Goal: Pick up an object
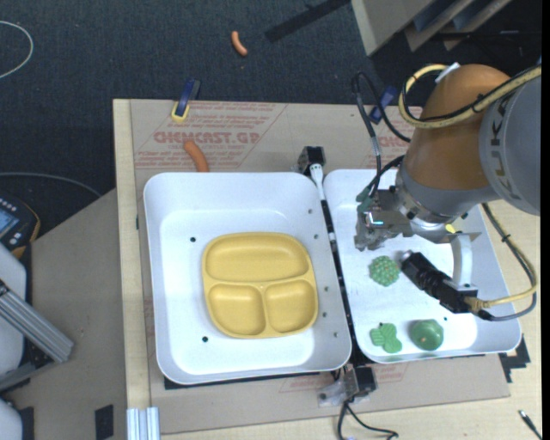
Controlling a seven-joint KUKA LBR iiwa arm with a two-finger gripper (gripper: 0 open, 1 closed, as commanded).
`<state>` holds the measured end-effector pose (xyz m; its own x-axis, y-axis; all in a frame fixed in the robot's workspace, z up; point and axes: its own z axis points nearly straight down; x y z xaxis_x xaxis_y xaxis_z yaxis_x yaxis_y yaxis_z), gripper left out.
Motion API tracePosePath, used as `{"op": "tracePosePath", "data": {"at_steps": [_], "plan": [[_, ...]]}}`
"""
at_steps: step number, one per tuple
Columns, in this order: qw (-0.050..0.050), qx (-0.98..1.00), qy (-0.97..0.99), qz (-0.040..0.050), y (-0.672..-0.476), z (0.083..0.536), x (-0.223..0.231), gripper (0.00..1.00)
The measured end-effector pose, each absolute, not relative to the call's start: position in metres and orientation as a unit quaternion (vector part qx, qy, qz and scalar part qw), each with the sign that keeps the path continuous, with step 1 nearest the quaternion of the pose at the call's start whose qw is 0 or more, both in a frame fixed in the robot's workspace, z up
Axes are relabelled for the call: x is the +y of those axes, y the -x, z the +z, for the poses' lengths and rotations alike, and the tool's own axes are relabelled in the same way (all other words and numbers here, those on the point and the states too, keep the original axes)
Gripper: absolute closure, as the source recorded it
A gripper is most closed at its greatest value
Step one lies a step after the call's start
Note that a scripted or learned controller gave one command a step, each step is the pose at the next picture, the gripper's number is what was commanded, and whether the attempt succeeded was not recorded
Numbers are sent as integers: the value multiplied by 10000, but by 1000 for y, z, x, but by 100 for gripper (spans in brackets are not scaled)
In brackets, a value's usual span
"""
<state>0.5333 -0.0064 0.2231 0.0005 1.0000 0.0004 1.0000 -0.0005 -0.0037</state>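
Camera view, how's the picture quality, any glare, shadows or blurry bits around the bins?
Camera view: lighting is even and soft, the left bin white without blown-out glare; the yellow tray is sharp with faint shading in its compartments; the arm casts only a faint shadow on the right bin; the gripper area looks dark and cluttered.

Dark carpeted floor (103, 51), crossed by a thin pale cable (19, 26). Desk (129, 258) faced with pale brown board. Aluminium rail (34, 322) seen at left.

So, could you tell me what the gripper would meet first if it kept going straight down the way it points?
Probably the bare floor of the right bin: the gripper points down just above the round green bumpy object, though depth is unclear.
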Motion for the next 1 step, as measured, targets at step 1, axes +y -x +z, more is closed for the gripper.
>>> {"op": "tracePosePath", "data": {"at_steps": [1], "plan": [[-12,-7070,7072,-7,-545,232,-14,100]]}}
